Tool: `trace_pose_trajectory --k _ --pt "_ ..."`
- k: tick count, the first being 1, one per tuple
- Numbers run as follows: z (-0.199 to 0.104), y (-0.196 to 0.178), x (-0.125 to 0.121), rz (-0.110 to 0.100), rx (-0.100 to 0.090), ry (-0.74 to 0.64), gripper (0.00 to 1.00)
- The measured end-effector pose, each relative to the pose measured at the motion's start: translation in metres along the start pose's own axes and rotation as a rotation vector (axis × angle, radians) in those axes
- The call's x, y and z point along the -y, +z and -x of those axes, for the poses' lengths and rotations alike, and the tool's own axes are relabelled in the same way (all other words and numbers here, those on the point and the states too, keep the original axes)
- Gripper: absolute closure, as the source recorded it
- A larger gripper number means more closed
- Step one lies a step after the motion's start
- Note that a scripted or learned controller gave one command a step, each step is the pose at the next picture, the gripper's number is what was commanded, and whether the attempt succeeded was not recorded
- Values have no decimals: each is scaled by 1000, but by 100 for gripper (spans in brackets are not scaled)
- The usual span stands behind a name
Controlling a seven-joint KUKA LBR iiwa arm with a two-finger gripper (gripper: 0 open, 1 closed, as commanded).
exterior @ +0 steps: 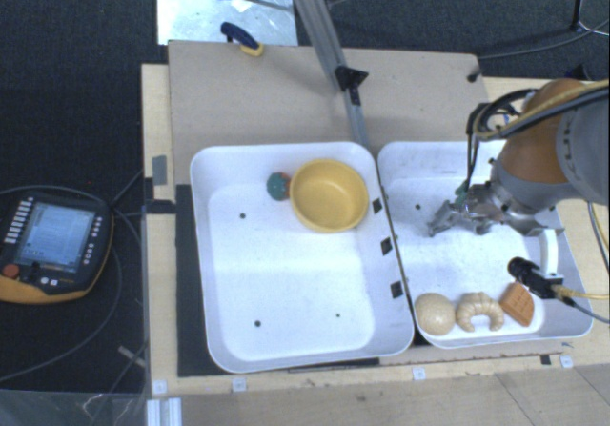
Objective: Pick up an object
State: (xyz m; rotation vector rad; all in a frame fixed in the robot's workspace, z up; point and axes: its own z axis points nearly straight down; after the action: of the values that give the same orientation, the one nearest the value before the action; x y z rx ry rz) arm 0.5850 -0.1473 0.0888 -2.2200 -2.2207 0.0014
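- A robotics lab, not a home.
- A handheld robot control pendant (50, 243) lies on dark carpet (76, 52), cabled to the rig.
- A grey-and-orange industrial arm (548, 143) reaches over two white bins (286, 319) on a board-topped counter (286, 91).

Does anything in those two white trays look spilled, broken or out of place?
Nothing stands out. The yellow bowl sits upright in the left bin; the three food pieces sit unbroken along the right bin's near edge.
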Motion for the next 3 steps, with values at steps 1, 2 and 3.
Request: trace_pose_trajectory --k 1,2,3 --pt "0 -12 -1 4 1 0 100" --pt "-2 -55 1 5 1 0 100" --pt "-3 -117 -5 8 1 -1 100"
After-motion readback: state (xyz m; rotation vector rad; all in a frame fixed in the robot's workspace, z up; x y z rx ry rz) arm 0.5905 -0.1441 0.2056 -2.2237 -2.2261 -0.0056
